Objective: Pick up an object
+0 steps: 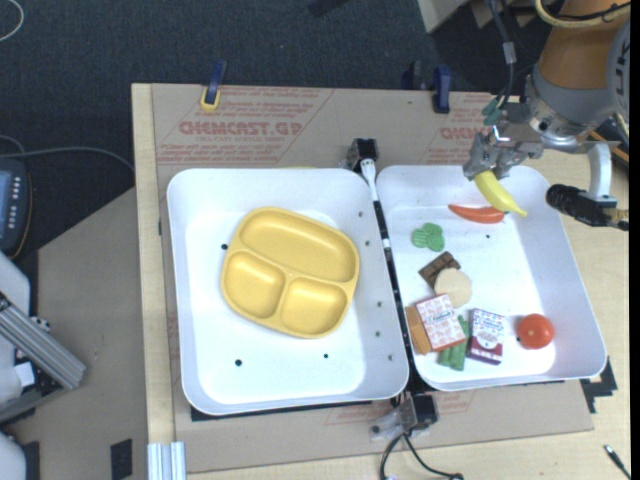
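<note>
My gripper hangs over the far edge of the right bin, shut on a yellow banana that slants down from between its fingers. Just below the banana a red chili pepper lies on the bin floor. Further toward the front lie a green leafy piece, a brown block, a pale round piece, two small printed packets, a green item and a red tomato.
The left bin holds a yellow divided plate. A black divider strip runs between the bins. Clamps grip the far edge of the cardboard-covered bench. The arm's orange band rises at the top right.
</note>
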`<action>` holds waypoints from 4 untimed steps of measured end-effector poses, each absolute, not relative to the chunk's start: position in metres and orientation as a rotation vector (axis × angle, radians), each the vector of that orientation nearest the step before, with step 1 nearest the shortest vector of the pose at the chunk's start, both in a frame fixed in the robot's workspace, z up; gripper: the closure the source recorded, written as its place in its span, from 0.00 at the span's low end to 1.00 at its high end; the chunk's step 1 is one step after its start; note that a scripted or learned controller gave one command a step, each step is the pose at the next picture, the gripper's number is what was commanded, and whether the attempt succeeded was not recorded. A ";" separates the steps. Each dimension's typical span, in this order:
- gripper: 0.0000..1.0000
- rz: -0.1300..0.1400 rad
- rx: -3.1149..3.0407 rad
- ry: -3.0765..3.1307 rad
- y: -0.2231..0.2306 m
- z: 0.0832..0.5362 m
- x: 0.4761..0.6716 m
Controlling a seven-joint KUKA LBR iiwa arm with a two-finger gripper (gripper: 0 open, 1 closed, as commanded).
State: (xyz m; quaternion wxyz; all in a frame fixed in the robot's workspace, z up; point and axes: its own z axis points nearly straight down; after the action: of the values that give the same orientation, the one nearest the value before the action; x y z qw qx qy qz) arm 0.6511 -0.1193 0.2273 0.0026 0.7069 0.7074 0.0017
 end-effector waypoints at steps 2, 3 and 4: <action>1.00 -0.002 2.220 2.228 -0.036 0.233 0.612; 1.00 -0.003 2.220 2.230 0.008 0.218 0.582; 1.00 -0.003 2.220 2.228 0.037 0.215 0.562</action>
State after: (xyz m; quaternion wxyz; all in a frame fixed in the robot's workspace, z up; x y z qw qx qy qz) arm 0.5618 0.0368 0.2151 -0.0020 0.7059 0.7083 -0.0010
